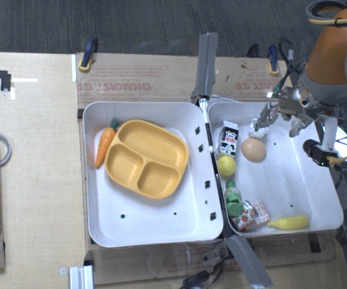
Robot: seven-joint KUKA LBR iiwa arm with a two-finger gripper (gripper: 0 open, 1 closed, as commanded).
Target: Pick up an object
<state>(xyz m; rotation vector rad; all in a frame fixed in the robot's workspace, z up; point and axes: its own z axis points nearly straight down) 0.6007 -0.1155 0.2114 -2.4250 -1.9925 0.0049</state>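
My gripper hangs over the far part of the right bin, open, its two fingers spread with nothing between them. A tan round object lies just below and left of the left fingertip, apart from it. Along the bin's left wall lie a black-and-white carton, a yellow ball and a green bottle. A red-and-white packet and a yellow banana rest near the front wall.
The left bin holds a yellow divided plate and an orange carrot beside it. A grey divider post stands between the bins at the back. Cables hang at the right bin's right side.
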